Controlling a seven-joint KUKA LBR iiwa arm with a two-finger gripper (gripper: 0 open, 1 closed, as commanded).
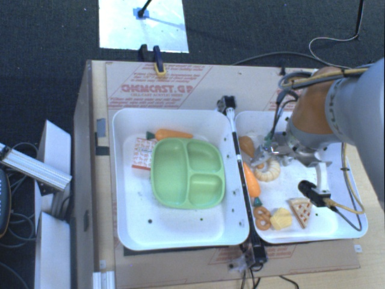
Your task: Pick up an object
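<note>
Camera view: tool [269, 154] sits low in the right bin [346, 224], right over the ring-shaped pastry [269, 171]. Can't tell its grip state from here. You'd expect light, hard, slick plastic; pinch across one side of the ring.
</note>
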